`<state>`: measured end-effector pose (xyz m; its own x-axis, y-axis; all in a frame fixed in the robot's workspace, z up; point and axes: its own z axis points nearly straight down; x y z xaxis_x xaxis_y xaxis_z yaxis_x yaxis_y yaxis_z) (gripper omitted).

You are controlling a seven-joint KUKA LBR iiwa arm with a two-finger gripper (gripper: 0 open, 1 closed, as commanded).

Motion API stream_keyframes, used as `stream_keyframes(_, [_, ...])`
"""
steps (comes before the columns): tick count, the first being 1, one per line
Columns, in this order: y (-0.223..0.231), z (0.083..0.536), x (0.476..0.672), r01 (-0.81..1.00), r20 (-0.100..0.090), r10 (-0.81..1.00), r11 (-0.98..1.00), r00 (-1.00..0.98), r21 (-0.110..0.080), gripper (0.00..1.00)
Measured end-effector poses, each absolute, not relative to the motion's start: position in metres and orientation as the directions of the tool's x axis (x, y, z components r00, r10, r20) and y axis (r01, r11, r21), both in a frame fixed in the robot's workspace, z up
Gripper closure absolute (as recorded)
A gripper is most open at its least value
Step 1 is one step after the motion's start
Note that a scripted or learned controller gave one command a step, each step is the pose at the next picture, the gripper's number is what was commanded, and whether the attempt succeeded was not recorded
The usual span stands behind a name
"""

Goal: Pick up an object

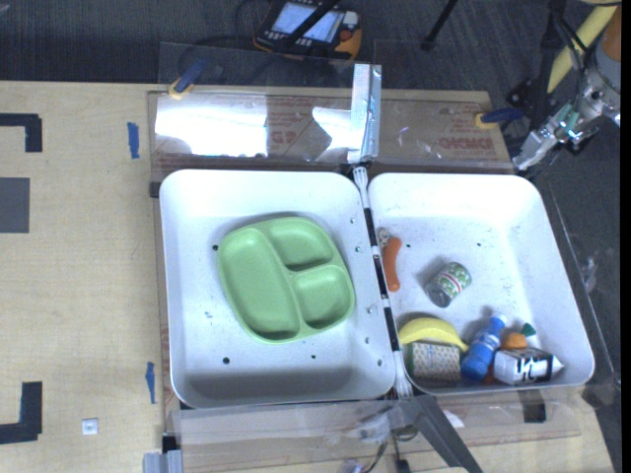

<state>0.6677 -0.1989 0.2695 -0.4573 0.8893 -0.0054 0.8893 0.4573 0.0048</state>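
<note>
Two shallow white bins with rounded corners and matte, lightly speckled floors are seen side by side at mid-frame. The left bin [187, 264] is occupied by a smooth pale-green plastic tray [286, 279], divided into three compartments and set at a slant; bare floor is left all around it, widest along the lower edge.

In the right bin [463, 205], the upper half is open floor. A slim orange carrot-shaped piece [392, 263] is laid just beside the left wall. A small cylindrical can [450, 283] with a green-patterned label is found near the centre, on its side. Along the lower wall a yellow banana [430, 330], a speckled block [435, 361], a blue bottle [482, 351], a small orange piece [515, 341] and a white bottle [527, 367] with dark lettering are crowded together, touching.

The gripper [552, 136] is seen at the upper right, outside the bins, beyond the right bin's far corner; whether it is spread or pressed together cannot be told.
</note>
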Motion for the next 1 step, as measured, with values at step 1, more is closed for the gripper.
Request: stream_keyframes(1, [-0.1335, 0.2404, 0.6676, 0.807, -0.001, 0.807, 0.591, -0.591, 0.002, 1.0])
